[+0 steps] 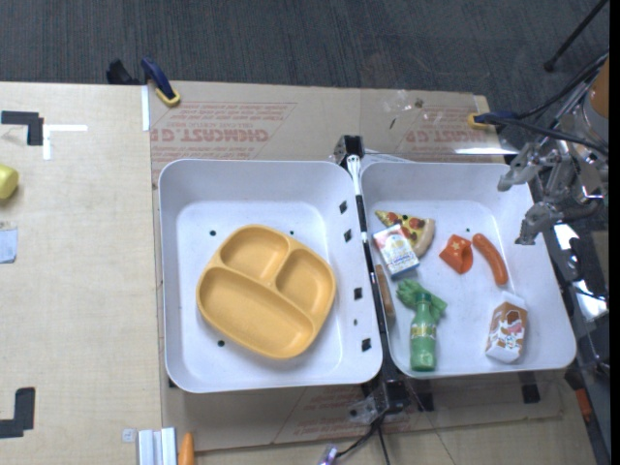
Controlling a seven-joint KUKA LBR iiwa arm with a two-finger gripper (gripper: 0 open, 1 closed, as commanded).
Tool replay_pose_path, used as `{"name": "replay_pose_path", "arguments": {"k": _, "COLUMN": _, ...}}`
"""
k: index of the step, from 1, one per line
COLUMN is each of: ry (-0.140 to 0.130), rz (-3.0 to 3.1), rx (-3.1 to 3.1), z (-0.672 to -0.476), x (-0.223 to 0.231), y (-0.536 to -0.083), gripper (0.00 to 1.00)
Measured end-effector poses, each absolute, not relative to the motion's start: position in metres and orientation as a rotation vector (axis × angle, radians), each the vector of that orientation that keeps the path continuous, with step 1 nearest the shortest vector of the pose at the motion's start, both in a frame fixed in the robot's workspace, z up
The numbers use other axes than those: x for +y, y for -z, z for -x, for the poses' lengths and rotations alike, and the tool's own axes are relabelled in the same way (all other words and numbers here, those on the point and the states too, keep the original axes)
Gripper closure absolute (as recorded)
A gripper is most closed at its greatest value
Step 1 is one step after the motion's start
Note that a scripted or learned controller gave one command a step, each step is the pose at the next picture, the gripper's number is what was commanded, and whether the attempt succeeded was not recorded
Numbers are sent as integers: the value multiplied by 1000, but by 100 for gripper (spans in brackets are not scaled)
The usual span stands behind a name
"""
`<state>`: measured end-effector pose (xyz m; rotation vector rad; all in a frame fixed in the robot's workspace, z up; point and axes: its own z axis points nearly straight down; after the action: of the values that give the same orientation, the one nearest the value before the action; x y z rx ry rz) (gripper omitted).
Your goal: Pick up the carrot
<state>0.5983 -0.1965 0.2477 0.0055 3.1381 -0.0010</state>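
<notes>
Over at the right bin's [542, 356] far edge hangs the claw [528, 201], and I cannot tell how it is set. Down inside that bin lies the carrot [490, 259], just beside a red pepper [457, 254] and well apart from the claw.

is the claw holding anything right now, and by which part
Nothing. The claw hangs over the right bin's far right edge, and the carrot lies loose on the bin floor.

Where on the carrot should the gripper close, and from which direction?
Grip the carrot at mid-length, coming straight down with fingers across its narrow width. It lies flat and slanted in the right bin; the red piece sits close beside its upper end, so mid-length probably gives more room.
</notes>
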Motion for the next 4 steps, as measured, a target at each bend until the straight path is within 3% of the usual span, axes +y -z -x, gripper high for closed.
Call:
{"name": "replay_pose_path", "arguments": {"k": 1, "ry": -1, "rz": 561, "rx": 3088, "z": -543, "x": -112, "y": -166, "gripper": 0}}
{"name": "replay_pose_path", "arguments": {"k": 2, "ry": 0, "rz": 372, "rx": 3114, "z": -616, "x": -195, "y": -98, "gripper": 0}}
{"name": "replay_pose_path", "arguments": {"k": 3, "ry": -2, "rz": 416, "rx": 3111, "z": -553, "x": -112, "y": -93, "gripper": 0}}
{"name": "replay_pose_path", "arguments": {"k": 4, "ry": 2, "rz": -899, "rx": 3005, "z": -639, "x": -40, "y": -192, "gripper": 0}}
